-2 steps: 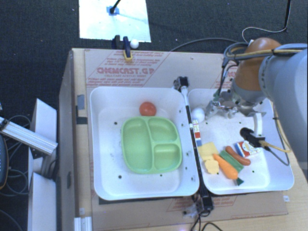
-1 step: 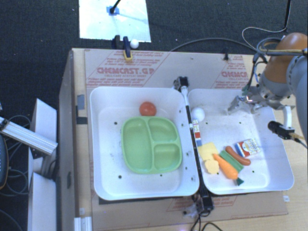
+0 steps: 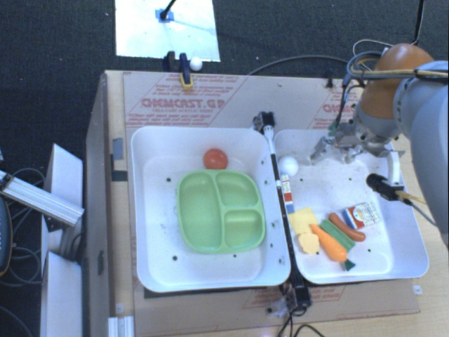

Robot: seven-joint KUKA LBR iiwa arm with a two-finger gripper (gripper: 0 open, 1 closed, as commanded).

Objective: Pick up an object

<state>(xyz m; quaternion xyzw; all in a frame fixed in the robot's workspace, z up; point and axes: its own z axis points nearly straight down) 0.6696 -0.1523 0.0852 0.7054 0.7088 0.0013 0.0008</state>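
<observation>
My gripper (image 3: 334, 153) hangs over the far end of the right bin (image 3: 414, 258), with the grey arm and its orange band just right of it. It is open, its two fingers spread with nothing between them. A white ball (image 3: 288, 165) lies to its left by the bin's left wall. Nearer the front lie two yellow cheese pieces (image 3: 304, 221), an orange carrot (image 3: 331, 242) with a green strip beside it, a red sausage (image 3: 346, 227) and a small milk carton (image 3: 364, 215). All of these sit apart from the gripper.
The left bin (image 3: 151, 258) holds a green divided plate (image 3: 221, 210) and a red ball (image 3: 215, 159) behind it. A black divider rail (image 3: 277, 188) runs between the bins. A white sheet (image 3: 167, 20) lies on the dark floor beyond the bench.
</observation>
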